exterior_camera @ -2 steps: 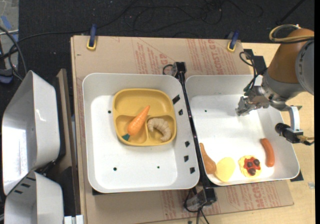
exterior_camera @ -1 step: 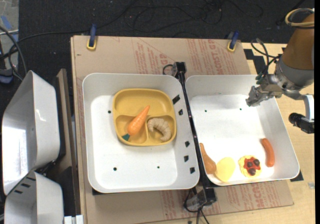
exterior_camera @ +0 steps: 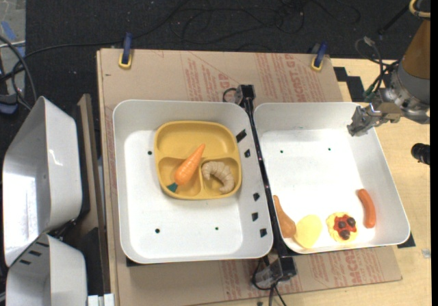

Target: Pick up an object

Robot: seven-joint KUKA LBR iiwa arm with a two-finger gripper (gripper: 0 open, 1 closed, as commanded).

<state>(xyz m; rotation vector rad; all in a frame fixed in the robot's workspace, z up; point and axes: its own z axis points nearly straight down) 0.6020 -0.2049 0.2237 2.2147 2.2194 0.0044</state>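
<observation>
My gripper hangs over the far right rim of the right bin, at the end of the arm coming in from the right. Near that bin's front edge lie an orange sausage, a small pizza piece with red and dark toppings, a pale yellow round piece and a brown drumstick-like piece. All of them are well in front of the gripper. In the left bin a yellow divided plate holds a carrot and a pale shrimp.
The two bins meet at a black-clipped seam on a cardboard sheet. Blue and yellow clamps grip the sheet's far edge. White containers stand off the bench at left.
</observation>
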